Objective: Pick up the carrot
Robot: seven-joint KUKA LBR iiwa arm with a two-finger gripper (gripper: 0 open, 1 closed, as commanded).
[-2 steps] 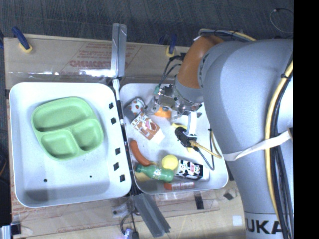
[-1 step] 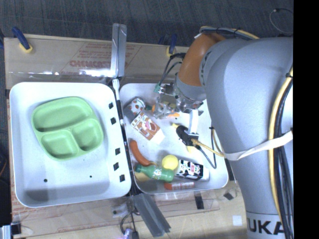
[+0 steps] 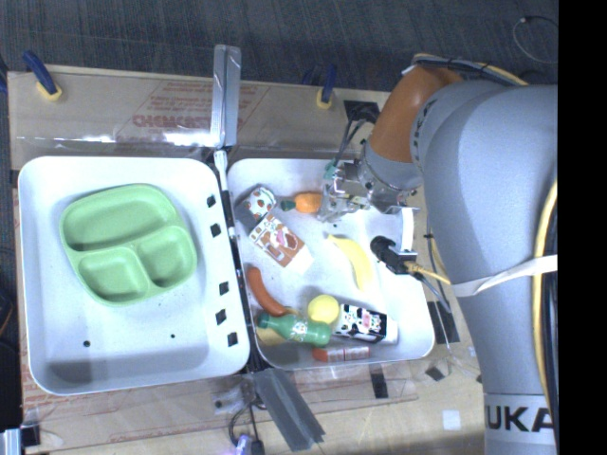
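Observation:
The carrot (image 3: pixel 306 203) is a small orange piece lying near the back of the right bin (image 3: pixel 408 339), beside a round can. My gripper (image 3: pixel 334 200) hangs just right of the carrot, low over the bin floor, its metal fingers pointing down. Nothing shows between the fingers, and the carrot lies apart from them on the left.
The right bin also holds a can (image 3: pixel 256 202), a printed carton (image 3: pixel 279 242), a banana (image 3: pixel 355 260), a sausage (image 3: pixel 265 292), a lemon (image 3: pixel 323 308), a green bottle (image 3: pixel 294 329) and a black-and-white carton (image 3: pixel 361 322). A green divided tray (image 3: pixel 128 243) sits in the left bin (image 3: pixel 57 358).

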